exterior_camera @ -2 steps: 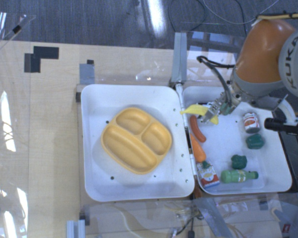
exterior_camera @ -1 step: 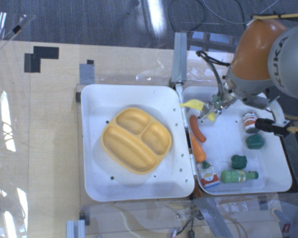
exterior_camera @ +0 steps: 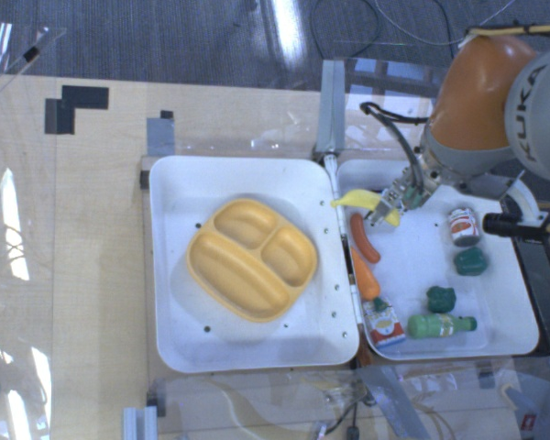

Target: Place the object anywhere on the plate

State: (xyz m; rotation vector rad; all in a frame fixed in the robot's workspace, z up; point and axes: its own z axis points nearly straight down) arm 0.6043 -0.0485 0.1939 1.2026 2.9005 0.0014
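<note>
one end effector (exterior_camera: 391,204) grips a yellow banana (exterior_camera: 359,198).

- One fixed camera sits above the counter (exterior_camera: 92,273), looking down at a slant.
- It takes in both white bins, left (exterior_camera: 165,246) and right (exterior_camera: 504,282), from moderate height.

A pale wooden bench (exterior_camera: 82,246) carries two shallow white bins — left bin (exterior_camera: 165,337), right bin (exterior_camera: 518,333) — side by side.
</note>
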